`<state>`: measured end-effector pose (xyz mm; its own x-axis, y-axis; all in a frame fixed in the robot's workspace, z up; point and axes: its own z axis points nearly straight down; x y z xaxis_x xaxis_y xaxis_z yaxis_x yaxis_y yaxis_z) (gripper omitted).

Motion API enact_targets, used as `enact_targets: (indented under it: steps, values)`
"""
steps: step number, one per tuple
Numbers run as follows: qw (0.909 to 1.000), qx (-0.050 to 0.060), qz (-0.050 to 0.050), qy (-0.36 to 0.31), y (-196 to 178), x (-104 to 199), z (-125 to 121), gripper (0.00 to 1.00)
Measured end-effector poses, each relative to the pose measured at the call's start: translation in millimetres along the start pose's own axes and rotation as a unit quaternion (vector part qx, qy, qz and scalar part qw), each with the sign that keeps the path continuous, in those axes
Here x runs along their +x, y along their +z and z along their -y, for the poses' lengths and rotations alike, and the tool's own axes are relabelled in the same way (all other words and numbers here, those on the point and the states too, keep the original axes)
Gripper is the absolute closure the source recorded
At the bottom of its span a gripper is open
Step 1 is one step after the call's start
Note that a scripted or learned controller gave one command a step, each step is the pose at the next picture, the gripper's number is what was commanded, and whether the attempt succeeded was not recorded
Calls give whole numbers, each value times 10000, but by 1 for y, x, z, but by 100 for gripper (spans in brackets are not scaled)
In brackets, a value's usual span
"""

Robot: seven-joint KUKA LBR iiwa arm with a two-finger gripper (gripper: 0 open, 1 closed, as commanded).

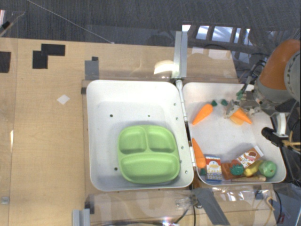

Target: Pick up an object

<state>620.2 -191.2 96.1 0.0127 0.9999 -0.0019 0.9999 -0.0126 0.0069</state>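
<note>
Toward the far right of the right bin (278, 175), the gripper (233, 108) hung low over the white floor, and whether it was wide, narrow or holding anything could not be told. An orange carrot piece (241, 117) lay just beside it, to the right and slightly nearer, seemingly touching it. Its long axis ran left-right with a slight slant, though which end was the tip stayed unclear. A second carrot (203, 113) lay to the left, apart, tip pointing near-left.

green tray (148, 154): smooth matt plastic | white bins (136, 91): smooth, slightly glossy | bench (37, 126): pale wood, sheen
</note>
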Motion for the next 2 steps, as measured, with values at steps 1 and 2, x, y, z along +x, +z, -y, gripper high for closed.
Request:
enact_targets:
  steps: [1,2]
  values:
    - [10000,2,-1,-47,-12,3,-1,100]
    - [9905,-30,-13,1377,-109,106,-42,100]
